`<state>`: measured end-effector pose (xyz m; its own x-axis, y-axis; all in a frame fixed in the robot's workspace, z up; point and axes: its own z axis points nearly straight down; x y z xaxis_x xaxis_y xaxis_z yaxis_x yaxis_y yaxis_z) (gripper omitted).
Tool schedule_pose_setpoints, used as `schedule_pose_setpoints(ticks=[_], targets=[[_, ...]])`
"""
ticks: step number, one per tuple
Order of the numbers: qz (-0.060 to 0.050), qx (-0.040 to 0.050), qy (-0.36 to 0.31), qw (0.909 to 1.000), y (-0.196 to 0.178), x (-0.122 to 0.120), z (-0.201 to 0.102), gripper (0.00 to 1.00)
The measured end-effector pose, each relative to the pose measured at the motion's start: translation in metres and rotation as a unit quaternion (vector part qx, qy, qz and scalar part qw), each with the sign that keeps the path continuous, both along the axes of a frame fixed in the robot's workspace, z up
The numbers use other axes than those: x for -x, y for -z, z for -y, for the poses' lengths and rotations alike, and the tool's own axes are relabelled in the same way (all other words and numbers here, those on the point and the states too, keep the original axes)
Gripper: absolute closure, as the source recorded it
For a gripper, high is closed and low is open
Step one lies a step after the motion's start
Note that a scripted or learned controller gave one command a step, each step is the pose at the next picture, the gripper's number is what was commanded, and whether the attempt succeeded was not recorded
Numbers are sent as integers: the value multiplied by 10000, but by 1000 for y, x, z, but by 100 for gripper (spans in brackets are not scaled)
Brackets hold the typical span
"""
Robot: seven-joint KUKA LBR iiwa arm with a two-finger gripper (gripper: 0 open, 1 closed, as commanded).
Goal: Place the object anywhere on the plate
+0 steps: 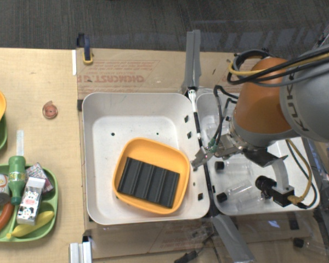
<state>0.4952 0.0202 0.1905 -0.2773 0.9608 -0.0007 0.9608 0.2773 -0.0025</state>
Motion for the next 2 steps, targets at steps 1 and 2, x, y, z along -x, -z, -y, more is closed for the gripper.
schedule_pose_setpoints(ticks=[1,2], targets=[[0,0,0,10000,0,0,0,0],[0,0,0,10000,0,0,0,0]])
